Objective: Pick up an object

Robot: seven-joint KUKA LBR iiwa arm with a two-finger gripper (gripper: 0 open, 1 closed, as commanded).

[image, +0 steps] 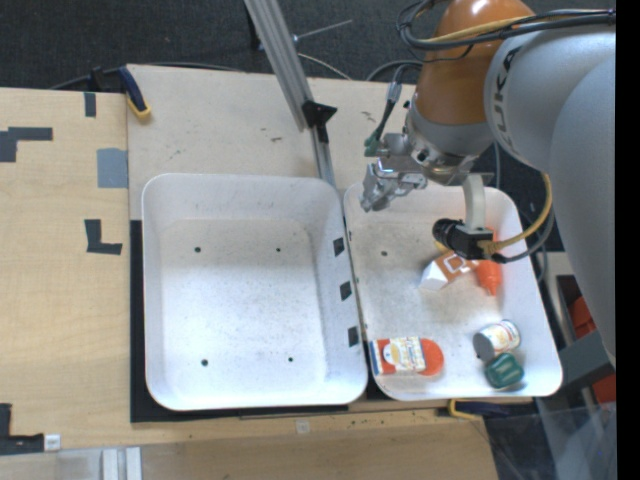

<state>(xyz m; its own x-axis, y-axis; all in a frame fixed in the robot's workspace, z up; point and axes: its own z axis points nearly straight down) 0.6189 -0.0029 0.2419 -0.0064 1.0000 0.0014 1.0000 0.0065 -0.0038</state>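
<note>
My gripper [377, 196] hangs over the far left corner of the right bin [385, 248], with nothing visibly in it. Further right in that bin a small white and orange carton [445, 269] lies beside an orange object [488, 277]. Near the front edge lies a red and orange packet [407, 356]. To its right are a small silver can [497, 338] on its side and a dark green object [504, 371]. All of these lie apart from the gripper, to its right and nearer the front.
The left bin [245, 288] sits beside the right one, and a ridge with black clips [345, 278] divides them. A slanted metal rail [290, 68] crosses the bench behind the bins. The grey arm [560, 118] fills the upper right.
</note>
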